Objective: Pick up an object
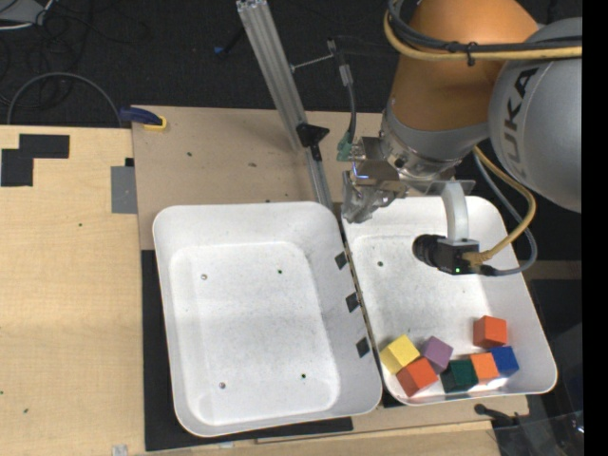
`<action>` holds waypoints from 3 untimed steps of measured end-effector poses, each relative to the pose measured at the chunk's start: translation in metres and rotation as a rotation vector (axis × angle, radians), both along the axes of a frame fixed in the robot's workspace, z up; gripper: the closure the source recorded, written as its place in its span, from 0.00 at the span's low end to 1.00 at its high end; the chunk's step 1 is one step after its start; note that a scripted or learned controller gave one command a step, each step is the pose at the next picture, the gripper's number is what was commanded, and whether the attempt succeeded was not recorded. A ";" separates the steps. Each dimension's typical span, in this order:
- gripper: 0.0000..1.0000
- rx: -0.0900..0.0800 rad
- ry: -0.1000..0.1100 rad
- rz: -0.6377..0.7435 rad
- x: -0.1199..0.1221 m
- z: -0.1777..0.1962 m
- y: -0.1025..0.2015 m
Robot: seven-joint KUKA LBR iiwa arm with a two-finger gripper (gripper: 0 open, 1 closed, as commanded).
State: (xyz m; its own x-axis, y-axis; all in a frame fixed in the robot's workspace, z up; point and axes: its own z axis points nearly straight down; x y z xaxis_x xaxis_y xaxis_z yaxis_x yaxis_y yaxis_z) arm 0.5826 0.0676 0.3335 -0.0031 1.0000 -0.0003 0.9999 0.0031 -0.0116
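My gripper (362,200) hangs over the far edge of the right bin (532,304), and I cannot tell how it is set. The blocks lie well away from it, toward the near right corner: yellow block (401,351), purple block (438,351), orange block (490,331) clustered together. I judge the next move needs a long reach there.

You are looking at a robotics lab: a plywood bench (66,255), loose cables (28,8), an aluminium rail (275,74).

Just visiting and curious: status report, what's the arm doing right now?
Gripper at right bin's far-left corner, nothing seen held. Blocks clustered at near edge, untouched. Nothing between them.
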 end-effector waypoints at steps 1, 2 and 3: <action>0.00 0.000 -0.009 -0.006 0.001 0.005 -0.003; 0.00 -0.001 -0.011 -0.005 0.013 0.018 -0.022; 0.00 0.001 -0.018 -0.001 0.036 0.148 0.001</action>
